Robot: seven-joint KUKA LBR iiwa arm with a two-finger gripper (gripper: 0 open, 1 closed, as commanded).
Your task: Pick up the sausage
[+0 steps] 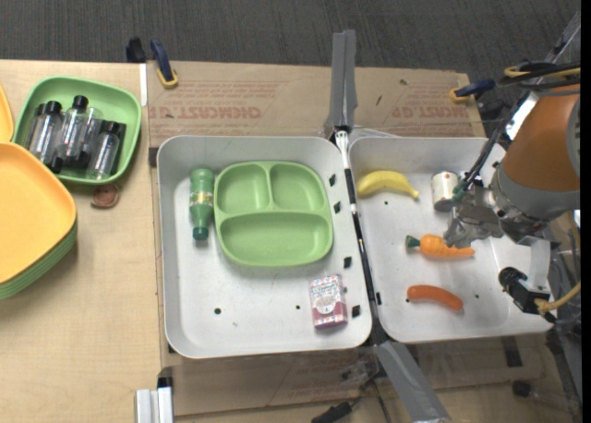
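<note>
Sausage (434,296): lies loose near the front edge of the right bin (489,320), free on all sides.
Gripper (459,230): low over the carrot (441,247), so probably aimed wrong; how wide it is open, I cannot tell.
Neighbours: banana (386,185) and a small can (445,189) by the back edge, well apart.
Obstacle: carrot, between gripper and sausage.

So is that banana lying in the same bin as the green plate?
No, the banana lies in the right bin, while the green plate sits in the left bin.
</note>
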